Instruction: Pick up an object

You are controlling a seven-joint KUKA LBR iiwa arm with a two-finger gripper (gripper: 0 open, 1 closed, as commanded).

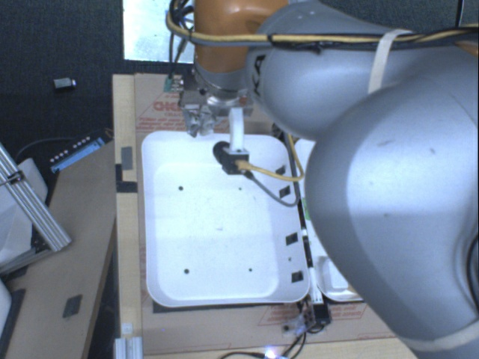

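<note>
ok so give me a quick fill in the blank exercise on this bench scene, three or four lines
1. The band above the grey arm's wrist is coloured ____.
2. The shallow plastic bin under the gripper is coloured ____.
3. The two-finger gripper hangs over the ____ edge of that bin, as the camera sees it.
4. The cable trailing from the small black part by the gripper is coloured ____.

Missing words: orange; white; far; yellow
</note>
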